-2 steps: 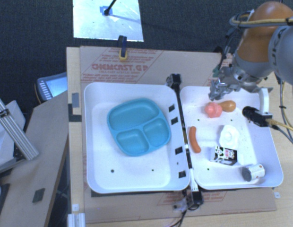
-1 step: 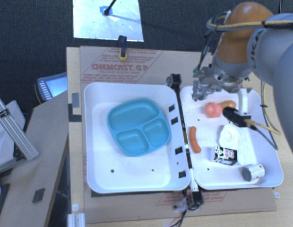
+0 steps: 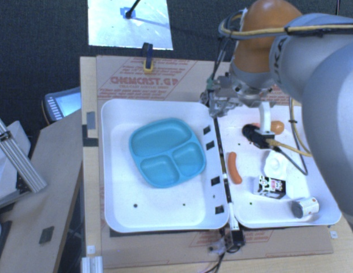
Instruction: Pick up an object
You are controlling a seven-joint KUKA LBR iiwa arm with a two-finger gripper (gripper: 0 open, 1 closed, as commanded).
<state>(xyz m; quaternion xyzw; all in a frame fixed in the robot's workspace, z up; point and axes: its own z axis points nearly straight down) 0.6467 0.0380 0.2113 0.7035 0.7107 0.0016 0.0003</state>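
1. An orange sausage-shaped piece (image 3: 234, 168) lies in the right bin (image 3: 251, 210), close to the wall shared by the 2 bins and roughly parallel to it.
2. The gripper (image 3: 216, 106) hangs above the far end of that shared wall, well apart from the orange piece and touching nothing in the bin. Whether it is open or closed cannot be told, and no object is seen in its grasp.
3. Further right in the same bin lie a small black-and-white box (image 3: 271, 186), a white lump (image 3: 276, 165) that is hard to read against the bin floor, and a pale cylinder with a grey end (image 3: 304, 207) near the front right corner.
4. A small orange rounded thing (image 3: 276, 127) sits toward the back of the right bin, under the arm.
5. The left bin (image 3: 119, 209) holds 1 blue plate with 3 compartments (image 3: 167, 151), lying flat and turned at a slant.
6. Both bins rest on a cardboard sheet with red print (image 3: 145, 79), with a yellow-and-black clamp (image 3: 147, 58) at its far edge.
7. Behind hangs a dark backdrop (image 3: 40, 33) bearing a shiny silver panel (image 3: 128, 16); a small screen (image 3: 62, 104) and an aluminium rail (image 3: 17, 158) stand at the left.
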